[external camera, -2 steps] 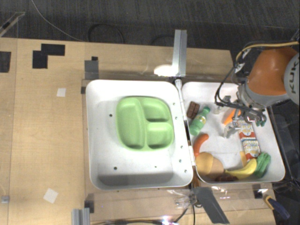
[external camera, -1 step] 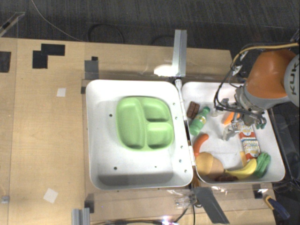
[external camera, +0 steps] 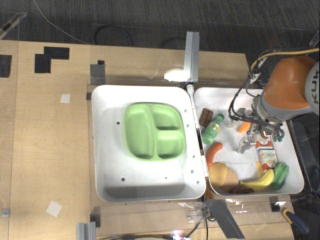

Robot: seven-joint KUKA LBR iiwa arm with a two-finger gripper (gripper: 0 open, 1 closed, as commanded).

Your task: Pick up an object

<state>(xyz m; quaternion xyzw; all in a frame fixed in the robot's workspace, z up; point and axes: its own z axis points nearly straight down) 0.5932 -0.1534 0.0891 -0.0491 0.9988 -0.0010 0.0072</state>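
My end effector [external camera: 253, 135] hangs low in the right bin [external camera: 298, 176] beside the ketchup bottle [external camera: 267, 154]; its state I cannot tell. Nothing lifted yet.

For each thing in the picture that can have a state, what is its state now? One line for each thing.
Green divided tray: lies flat in the left bin, compartments bare.
Green bottle: lies on its side in the right bin.
Carton: lies flat, below the gripper.
Banana: lies at the near wall, next to a green vegetable.
Carrot: lies tilted by the divider.
Gripper: low over the right bin; fingers unclear.
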